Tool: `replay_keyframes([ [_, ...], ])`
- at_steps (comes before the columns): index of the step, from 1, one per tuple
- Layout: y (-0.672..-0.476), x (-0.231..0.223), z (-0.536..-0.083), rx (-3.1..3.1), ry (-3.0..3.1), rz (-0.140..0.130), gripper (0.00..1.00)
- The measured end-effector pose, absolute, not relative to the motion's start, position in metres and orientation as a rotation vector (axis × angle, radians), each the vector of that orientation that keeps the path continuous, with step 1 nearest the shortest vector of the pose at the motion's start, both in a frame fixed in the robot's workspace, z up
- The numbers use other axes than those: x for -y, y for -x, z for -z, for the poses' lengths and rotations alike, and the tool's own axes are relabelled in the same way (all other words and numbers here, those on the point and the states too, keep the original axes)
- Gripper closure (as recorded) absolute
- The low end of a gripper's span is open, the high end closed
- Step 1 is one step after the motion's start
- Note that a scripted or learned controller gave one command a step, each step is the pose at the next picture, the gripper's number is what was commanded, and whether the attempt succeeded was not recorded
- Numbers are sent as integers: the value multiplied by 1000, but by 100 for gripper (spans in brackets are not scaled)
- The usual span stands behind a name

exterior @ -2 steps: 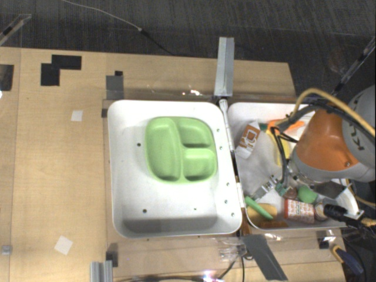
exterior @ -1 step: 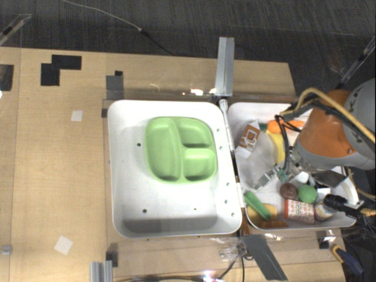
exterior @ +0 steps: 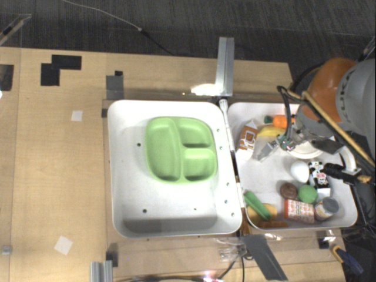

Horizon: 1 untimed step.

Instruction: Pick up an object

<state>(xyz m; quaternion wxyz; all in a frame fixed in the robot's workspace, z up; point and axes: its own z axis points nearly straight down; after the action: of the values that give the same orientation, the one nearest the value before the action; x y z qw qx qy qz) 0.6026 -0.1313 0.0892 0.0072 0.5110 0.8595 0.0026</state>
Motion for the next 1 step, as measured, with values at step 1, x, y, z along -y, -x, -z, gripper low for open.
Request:
replay_keyframes([
  [1, -659, 124, -89, -2587, -1842, 44, 0],
])
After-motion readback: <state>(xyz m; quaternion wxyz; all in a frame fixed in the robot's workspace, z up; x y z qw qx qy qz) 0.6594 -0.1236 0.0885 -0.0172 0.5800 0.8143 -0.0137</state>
